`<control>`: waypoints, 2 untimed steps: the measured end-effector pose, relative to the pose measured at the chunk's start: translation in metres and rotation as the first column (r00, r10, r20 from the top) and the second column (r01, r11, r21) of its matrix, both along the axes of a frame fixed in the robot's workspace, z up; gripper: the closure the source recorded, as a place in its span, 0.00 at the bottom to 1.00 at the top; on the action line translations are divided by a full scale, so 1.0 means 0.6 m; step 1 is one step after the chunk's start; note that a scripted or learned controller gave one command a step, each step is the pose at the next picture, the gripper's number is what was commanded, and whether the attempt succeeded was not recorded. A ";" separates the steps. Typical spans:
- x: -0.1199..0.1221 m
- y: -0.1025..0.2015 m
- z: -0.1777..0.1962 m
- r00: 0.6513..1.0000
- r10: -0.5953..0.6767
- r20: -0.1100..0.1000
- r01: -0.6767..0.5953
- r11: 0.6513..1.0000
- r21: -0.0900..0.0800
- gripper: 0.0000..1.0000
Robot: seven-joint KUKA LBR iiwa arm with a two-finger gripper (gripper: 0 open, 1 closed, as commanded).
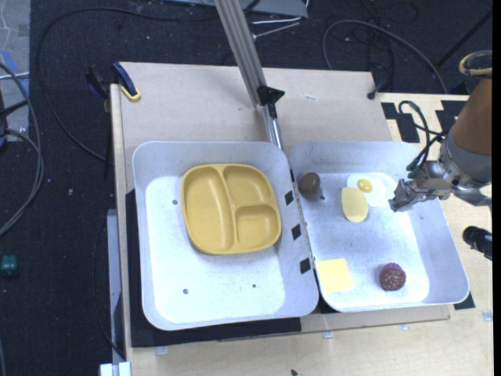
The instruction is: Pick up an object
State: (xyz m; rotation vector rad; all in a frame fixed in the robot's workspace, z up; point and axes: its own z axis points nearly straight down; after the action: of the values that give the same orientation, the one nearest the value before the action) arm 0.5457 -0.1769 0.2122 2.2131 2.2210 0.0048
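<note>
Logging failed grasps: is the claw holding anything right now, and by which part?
Nothing is held. The claw hangs over the right bin, beside the fried egg, with no object between its fingers.

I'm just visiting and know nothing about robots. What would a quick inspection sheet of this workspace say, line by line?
Surface: pale wooden bench bearing left white bin and right white bin, side by side.
Job's things: in right bin, brown round lump, pale yellow oval piece, fried egg toy, flat yellow square slice, dark red bumpy ball.
Clutter: yellow divided plate in left bin.
Grippers: gripper above right bin's right side, near the egg; nothing seen held.
Cables: black cables on the floor.
Surroundings: dark floor, slanted metal pole.
</note>
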 end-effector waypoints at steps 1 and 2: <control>-0.004 -0.004 0.106 1.000 0.000 0.001 0.000 1.000 -0.001 1.00; -0.002 -0.004 0.146 1.000 0.000 -0.002 0.000 1.000 0.000 1.00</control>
State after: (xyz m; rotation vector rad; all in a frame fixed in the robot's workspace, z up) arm 0.5447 -0.1793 0.2999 2.2146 2.2218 0.0026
